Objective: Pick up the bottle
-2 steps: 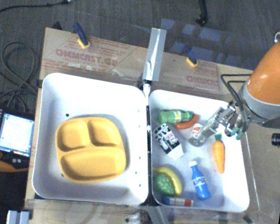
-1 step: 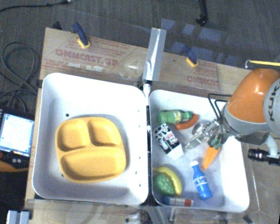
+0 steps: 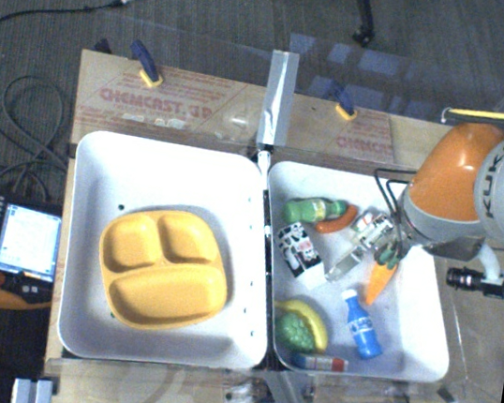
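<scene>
Over the right bin (image 3: 426, 361), near its middle, hangs my gripper (image 3: 366, 247), and I cannot tell how it is set from this slant. The bottle (image 3: 360, 326), blue with a white cap, lies on the bin floor at about 6 o'clock from me, near but apart, its long axis running from the cap at 11 o'clock to the base at 5 o'clock. I judge that I must drop toward 6 o'clock and close across that axis. Just beside me at 4 o'clock lies one carrot (image 3: 379, 280). At 9 o'clock I count one black-and-white carton (image 3: 298, 248), at 10 o'clock one green bottle-shaped toy (image 3: 315, 210), and at 7 o'clock one banana (image 3: 308, 320). Farther at 9 o'clock, the left bin (image 3: 96, 166) holds one yellow divided tray (image 3: 164, 265).
</scene>
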